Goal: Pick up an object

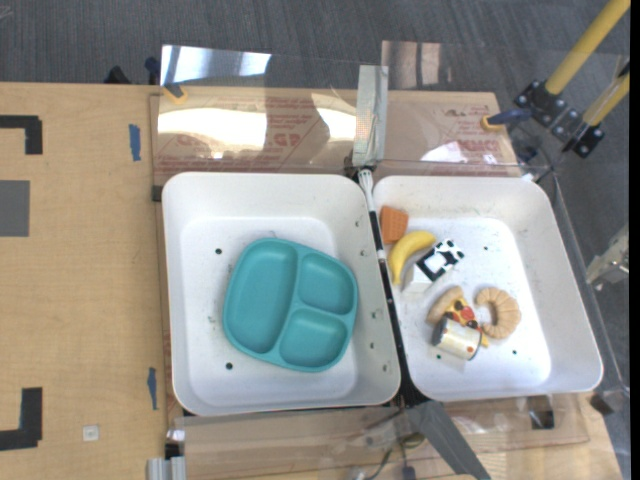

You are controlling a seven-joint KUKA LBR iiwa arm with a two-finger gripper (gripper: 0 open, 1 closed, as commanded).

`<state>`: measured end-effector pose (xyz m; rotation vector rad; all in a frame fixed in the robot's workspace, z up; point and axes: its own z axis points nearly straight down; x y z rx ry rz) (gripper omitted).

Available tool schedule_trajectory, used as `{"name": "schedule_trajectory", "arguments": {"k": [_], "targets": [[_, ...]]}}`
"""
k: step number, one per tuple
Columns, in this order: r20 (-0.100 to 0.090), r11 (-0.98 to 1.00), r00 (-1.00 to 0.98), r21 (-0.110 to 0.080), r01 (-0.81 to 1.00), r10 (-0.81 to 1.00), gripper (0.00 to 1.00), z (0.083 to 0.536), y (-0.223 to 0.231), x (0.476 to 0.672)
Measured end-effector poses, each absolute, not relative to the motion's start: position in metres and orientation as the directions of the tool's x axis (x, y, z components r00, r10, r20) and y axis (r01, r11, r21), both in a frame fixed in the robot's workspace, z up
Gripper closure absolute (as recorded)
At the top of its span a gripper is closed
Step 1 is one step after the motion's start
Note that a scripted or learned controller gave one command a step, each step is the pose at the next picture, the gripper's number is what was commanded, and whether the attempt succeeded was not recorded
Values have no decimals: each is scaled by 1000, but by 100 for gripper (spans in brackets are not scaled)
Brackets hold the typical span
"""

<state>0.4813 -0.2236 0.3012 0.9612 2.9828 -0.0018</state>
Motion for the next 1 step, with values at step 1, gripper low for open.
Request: {"name": "schedule_trajectory", "arguments": {"k": [1], "targets": [[-8, 610, -610, 5, 792, 792, 100, 383, -183, 481]]}}
